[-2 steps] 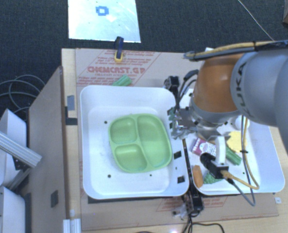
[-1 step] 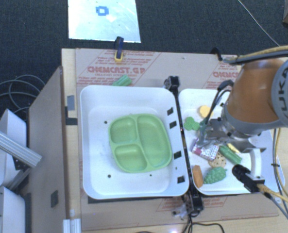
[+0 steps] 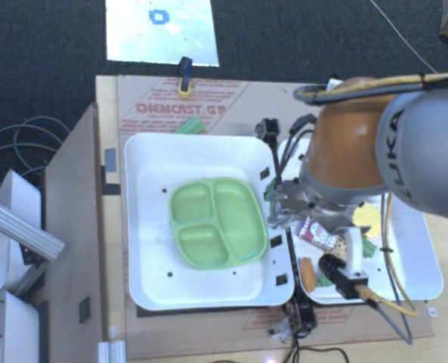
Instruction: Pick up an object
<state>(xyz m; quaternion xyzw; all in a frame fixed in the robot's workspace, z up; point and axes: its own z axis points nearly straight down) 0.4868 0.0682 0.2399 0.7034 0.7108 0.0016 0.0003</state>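
Arm over the right bin (image 3: 427, 282), gripper (image 3: 303, 210) state indeterminable, beside the candidate object, a small maroon packet (image 3: 318, 235) lying near the bin's left wall: probably light, crinkly and slippery, best pinched across its narrow width.

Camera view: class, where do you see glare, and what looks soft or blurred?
Camera view: glare washes out the pale sheet at the top; the arm, nearest the lens, looks soft; the green tray is evenly lit and fairly sharp.
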